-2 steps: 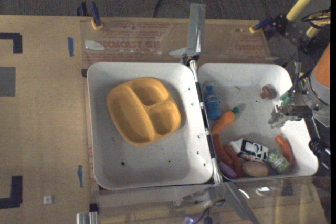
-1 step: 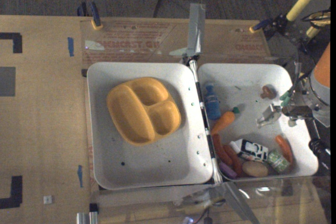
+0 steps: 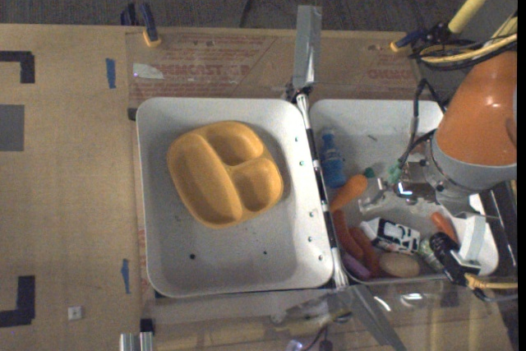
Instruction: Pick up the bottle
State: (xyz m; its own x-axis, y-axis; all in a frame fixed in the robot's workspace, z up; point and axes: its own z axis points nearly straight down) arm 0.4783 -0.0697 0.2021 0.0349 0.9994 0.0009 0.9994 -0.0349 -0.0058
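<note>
Over the right bin (image 3: 386,115), my end effector (image 3: 393,191) hangs above the clutter; I cannot tell its state from this view, as the metal parts blur together. My arm (image 3: 481,123), grey with an orange band, enters from the right side of the bin. Just left of the end effector lies an orange carrot (image 3: 349,191), tilted. The bottle (image 3: 332,163), blue, lies against the bin's left wall, just beside the carrot's upper end and apart from my end effector. Below my end effector sits a black-and-white package (image 3: 397,235), with a tan rounded item (image 3: 400,265) beneath it and reddish and purple pieces (image 3: 355,247) to their left. The left bin (image 3: 164,259) holds a yellow divided dish (image 3: 224,172) near its centre. Both bins rest on the brown tabletop (image 3: 66,177).
</note>
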